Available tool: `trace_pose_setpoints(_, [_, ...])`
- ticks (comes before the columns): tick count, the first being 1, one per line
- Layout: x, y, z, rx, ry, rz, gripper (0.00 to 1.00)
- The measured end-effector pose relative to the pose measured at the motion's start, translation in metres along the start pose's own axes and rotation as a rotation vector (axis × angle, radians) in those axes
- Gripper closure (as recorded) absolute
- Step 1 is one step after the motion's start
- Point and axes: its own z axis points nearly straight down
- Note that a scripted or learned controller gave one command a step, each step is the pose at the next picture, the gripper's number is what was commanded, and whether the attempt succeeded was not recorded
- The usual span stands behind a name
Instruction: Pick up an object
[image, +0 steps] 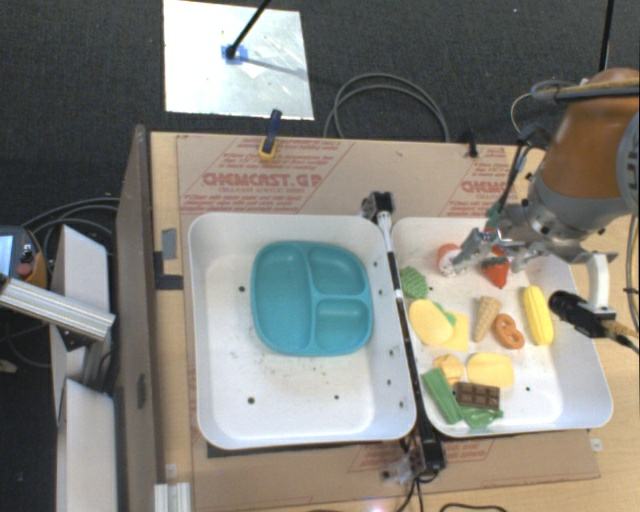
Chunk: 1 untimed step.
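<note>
Cardboard-topped bench (300, 165) carries two shallow white plastic bins side by side: the left bin (225, 400) bears a teal compartmented plastic plate (310, 298), and the right bin (585, 400) holds a scatter of toy foods. Above the right bin's far side hangs the grey arm with its orange band (590, 150), and its metal two-finger gripper (480, 250) sits low over a red-and-white rounded toy (448, 257) and a red toy piece (496, 272). Whether the gripper is spread or pressed together I cannot tell; nothing is plainly seen between its tips. Nearer the front lie a yellow toy corn cob (538, 315), a tan cone (485, 317), a small pretzel-shaped piece (507, 332), pale yellow rounded pieces (432, 322), a brown chocolate bar (477, 396) and green leafy bits (412, 282). Judged from this, the step is closing on one of the red toys; doing it well likely means centring the tips over a single piece, keeping clear of the bin wall and neighbouring cone, and lifting straight up.
</note>
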Motion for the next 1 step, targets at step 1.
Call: trace_pose_setpoints(1, [-0.0245, -0.0198, 0.0976, 0.008, 0.001, 0.005, 0.0])
